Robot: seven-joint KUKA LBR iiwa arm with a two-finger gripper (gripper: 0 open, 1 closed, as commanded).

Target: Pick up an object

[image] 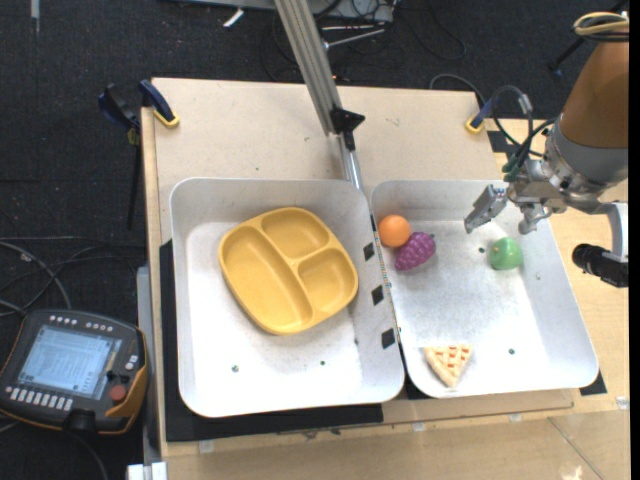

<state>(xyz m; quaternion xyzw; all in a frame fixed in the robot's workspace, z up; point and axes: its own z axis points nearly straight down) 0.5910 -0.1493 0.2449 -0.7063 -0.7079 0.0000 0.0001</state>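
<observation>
The claw (510, 210) of the grey arm with the orange band hangs over the upper right part of the right-hand shallow white bin (560, 368), its two fingers spread wide with nothing between them: one finger points toward the left, the other sits toward the right, and the gap between them faces down into the bin. The nearest thing to it is the small round green toy fruit (505, 254), which lies on the bin floor just below the claw in the picture, nearly under the gap and a touch closer to the right finger; claw and fruit look apart, not touching, though the slanted view makes height hard to judge. Being round, the fruit has no long axis to line up with, so the coming move seems to turn mostly on a short descent and a small shift toward the viewer. Farther left in the same bin, near its left wall, an orange ball (394, 230) touches a purple bunch of toy grapes (415, 251), and a yellow wedge-shaped waffle-like toy (448, 363) lies near the front edge, all well apart from the claw.
</observation>
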